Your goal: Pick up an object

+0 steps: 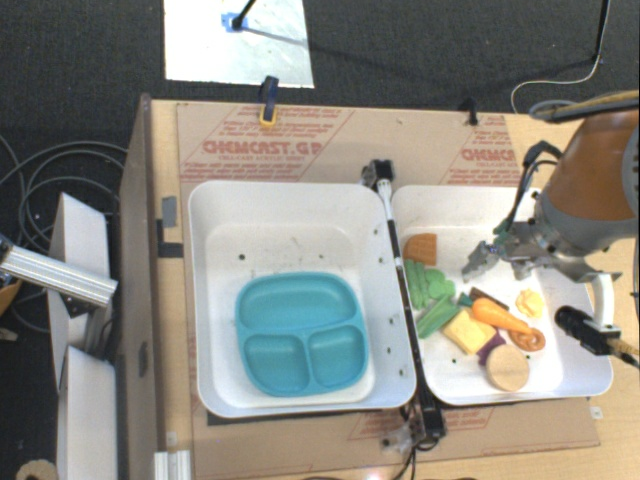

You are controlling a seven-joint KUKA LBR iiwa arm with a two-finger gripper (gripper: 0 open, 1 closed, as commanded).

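The arm [600, 173] is the thing nearest the camera; it comes in from 3 o'clock, grey with an orange band, and hangs over the right bin [450, 200]. The gripper [487, 256] points toward 9 o'clock, above the bare floor in the upper part of this bin. I cannot tell how the jaws stand, because they are small and dark against the wrist, and I see nothing between them.

The things to pick lie in a tight heap at 5 o'clock from the gripper. There is an orange block [422, 248] just beside the divider, and below it the green vegetables [430, 293]. A yellow block [468, 331] touches a carrot [497, 315]. A round wooden disc [507, 370] lies at the bottom of the heap, and a small yellow piece [530, 303] lies toward 3 o'clock.

The left bin [215, 228] holds a blue tray [300, 330] with three compartments.

In my judgement the risk is the crowding. The pieces touch each other, so the gripper may come down on two of them, or push one aside and catch none. The carrot is round and may slip.
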